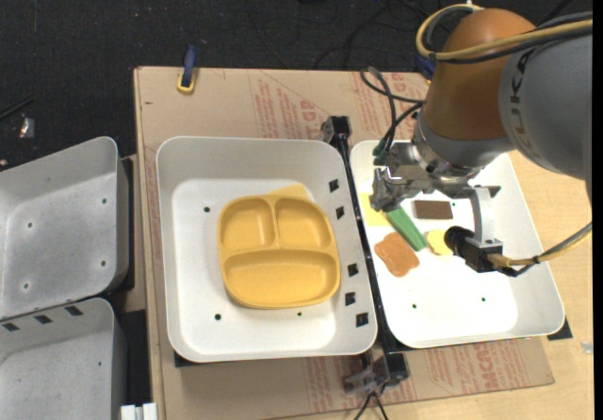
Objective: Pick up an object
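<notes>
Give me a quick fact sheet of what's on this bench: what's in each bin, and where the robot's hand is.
left bin: yellow tray with three sections
right bin: green stick, orange piece, brown block, small yellow piece
arm: reaches in from the right, over the right bin
gripper: low over the bin's far left part, beside the green stick
held: nothing seen between the fingers

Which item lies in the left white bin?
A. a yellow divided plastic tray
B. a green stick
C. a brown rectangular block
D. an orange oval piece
A: the yellow divided plastic tray rests on the floor of the left white bin; the small pieces lie in the right bin.
</notes>
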Controlling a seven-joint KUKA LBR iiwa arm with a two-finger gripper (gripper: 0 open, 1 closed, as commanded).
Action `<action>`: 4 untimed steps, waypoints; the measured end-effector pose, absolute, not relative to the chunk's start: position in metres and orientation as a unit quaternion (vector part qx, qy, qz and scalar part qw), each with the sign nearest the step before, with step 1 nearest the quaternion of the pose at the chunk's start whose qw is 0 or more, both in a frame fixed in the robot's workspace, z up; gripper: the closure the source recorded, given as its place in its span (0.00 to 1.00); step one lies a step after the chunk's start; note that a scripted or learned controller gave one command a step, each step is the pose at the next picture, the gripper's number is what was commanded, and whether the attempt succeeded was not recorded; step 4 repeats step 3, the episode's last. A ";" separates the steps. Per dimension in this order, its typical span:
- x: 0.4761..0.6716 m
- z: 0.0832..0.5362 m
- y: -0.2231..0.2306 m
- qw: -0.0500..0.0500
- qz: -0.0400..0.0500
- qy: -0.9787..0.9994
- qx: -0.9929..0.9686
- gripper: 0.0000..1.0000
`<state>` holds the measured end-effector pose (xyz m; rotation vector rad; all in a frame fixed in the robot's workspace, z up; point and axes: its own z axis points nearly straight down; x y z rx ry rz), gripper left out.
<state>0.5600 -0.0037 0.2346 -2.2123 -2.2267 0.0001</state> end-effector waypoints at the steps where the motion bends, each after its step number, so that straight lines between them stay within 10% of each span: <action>1: 0.545 0.226 0.045 0.002 0.001 -0.710 -0.705 1.00; 2: 0.525 0.220 0.092 0.002 0.001 -0.710 -0.705 1.00; 3: 0.526 0.220 0.089 0.001 0.001 -0.707 -0.707 0.00; 4: 0.526 0.220 0.089 0.001 0.001 -0.707 -0.707 0.00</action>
